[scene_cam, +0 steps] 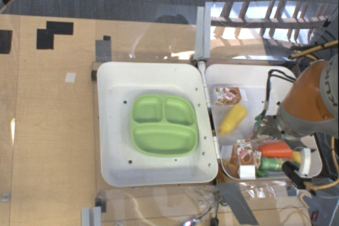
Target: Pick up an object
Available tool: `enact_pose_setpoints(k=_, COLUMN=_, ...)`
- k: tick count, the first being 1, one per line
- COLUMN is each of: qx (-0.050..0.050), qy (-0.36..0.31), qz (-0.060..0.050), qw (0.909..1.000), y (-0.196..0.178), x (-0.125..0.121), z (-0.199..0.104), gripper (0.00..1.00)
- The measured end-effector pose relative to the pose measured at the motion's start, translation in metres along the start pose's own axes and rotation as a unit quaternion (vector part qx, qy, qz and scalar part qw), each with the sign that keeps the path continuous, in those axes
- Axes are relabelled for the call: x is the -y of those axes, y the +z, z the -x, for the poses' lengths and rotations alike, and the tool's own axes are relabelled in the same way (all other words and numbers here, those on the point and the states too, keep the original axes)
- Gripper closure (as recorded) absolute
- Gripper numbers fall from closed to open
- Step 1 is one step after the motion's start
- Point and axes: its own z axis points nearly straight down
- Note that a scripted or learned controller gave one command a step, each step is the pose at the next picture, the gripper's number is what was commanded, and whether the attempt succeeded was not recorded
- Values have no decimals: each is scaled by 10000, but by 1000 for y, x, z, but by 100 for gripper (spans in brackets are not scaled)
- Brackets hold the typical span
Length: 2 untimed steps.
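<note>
Objects crowd the right bin (275,72) under the gripper (260,125), whose grip I cannot tell from this angle. Just beside it lie one yellow banana (233,118), two red snack packets (228,95), one orange carrot (275,150) and one green item (269,164). One green divided plate (163,125) sits in the left bin (114,114).
</note>
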Motion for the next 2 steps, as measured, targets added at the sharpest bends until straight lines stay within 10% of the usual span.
enact_pose_setpoints(k=1, qx=0, qy=1, qz=-2, qw=10000, y=0, x=0, z=0, gripper=0)
enact_pose_setpoints(k=2, qx=15, qy=545, qz=-40, qw=9985, y=13, x=-45, z=-1, gripper=0)
